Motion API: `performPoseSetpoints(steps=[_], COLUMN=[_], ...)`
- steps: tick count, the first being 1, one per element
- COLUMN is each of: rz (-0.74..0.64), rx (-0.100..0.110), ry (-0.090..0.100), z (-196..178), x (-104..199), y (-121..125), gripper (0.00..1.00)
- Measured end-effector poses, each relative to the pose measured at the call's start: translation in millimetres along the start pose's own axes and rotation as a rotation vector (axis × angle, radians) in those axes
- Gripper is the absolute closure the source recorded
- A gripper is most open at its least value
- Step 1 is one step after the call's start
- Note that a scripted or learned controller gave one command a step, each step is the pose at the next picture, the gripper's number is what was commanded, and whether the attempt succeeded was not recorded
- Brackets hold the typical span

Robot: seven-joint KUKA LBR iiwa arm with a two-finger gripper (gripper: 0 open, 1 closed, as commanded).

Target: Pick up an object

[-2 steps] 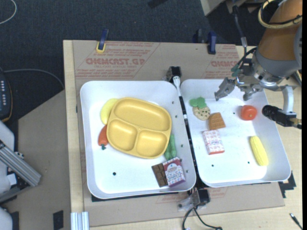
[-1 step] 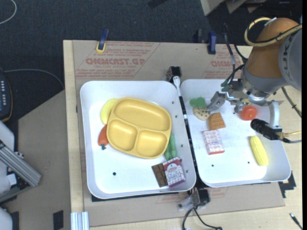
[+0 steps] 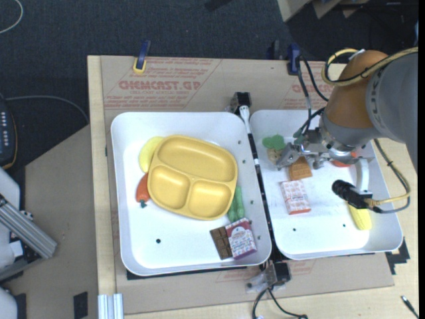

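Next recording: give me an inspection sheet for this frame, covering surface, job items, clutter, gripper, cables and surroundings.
Surface: two shallow white bins on a cardboard-covered bench.
Job's things: yellow divided plastic tray, brown bar and maroon packet in left bin; white-and-red packet, orange block, green piece, yellow item in right bin.
Clutter: nothing seen.
Gripper: gripper low over right bin; grasp unclear.
Cables: yellow cable along arm.
Surroundings: dark carpet.

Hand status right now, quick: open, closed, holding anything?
Hand: low over the right bin, above an orange-brown block; whether it is open or closed cannot be told, and no object shows in its grasp.
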State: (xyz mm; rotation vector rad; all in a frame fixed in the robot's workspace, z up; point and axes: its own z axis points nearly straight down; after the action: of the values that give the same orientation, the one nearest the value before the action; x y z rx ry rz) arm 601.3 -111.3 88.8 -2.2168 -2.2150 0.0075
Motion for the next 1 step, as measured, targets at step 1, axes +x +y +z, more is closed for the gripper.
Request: performPoseSetpoints(steps=[1], rz=[0.000], rx=[-0.005], ry=[-0.001], z=[4.6], x=[0.2], y=[-0.3], gripper=[0.00])
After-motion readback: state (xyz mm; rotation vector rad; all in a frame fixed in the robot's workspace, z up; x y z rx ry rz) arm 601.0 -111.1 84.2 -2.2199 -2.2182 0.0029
